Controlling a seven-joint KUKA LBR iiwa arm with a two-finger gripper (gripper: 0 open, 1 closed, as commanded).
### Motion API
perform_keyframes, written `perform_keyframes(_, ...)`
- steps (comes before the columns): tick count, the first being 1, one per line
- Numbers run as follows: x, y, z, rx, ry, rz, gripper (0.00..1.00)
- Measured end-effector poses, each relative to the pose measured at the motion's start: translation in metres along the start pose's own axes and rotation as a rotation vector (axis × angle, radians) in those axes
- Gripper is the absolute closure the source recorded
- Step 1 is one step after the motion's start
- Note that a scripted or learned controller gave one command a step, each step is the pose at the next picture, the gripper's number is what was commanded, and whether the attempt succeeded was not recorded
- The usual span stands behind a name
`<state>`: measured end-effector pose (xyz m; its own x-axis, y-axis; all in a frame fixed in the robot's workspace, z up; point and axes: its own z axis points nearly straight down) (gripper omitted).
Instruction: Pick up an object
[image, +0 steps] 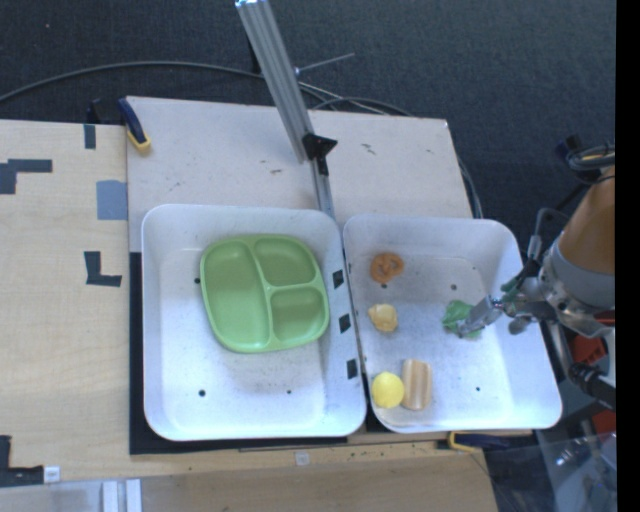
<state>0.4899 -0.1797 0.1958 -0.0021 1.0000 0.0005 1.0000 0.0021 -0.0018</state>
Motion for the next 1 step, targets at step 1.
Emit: perform_keyframes(1, 0.0001, 0.0000, 0.0000, 0.000, 0.001, 0.000, 0.00)
